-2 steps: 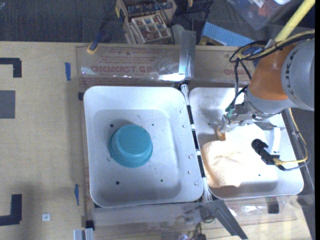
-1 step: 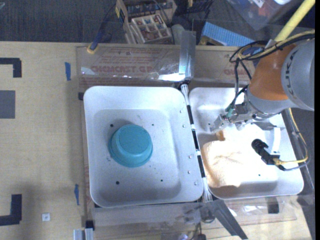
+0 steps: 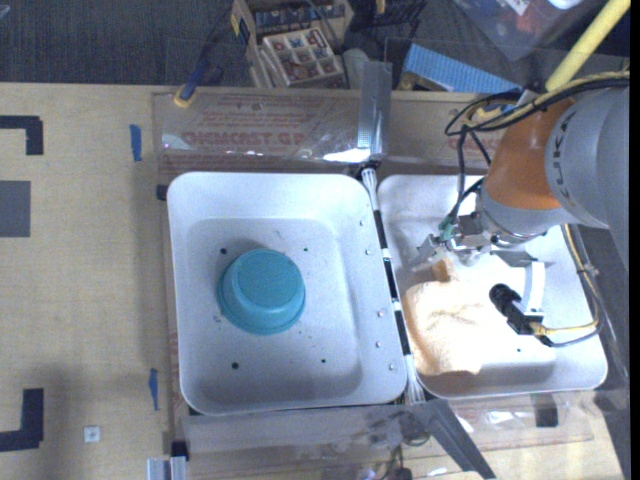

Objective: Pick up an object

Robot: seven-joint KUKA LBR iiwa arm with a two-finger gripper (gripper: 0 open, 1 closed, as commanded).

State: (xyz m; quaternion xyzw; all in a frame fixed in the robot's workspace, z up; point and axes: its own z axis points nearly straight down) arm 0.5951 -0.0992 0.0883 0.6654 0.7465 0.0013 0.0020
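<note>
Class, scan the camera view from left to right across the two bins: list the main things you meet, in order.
Left bin → blue bowl → divider between the bins → tan cloth-like object in the right bin → gripper → orange band of the arm.

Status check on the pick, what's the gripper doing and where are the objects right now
Gripper low in the right bin, at the top edge of the tan cloth. Nothing seen held. Blue bowl upside down in the left bin, untouched. Nothing blocking.
</note>
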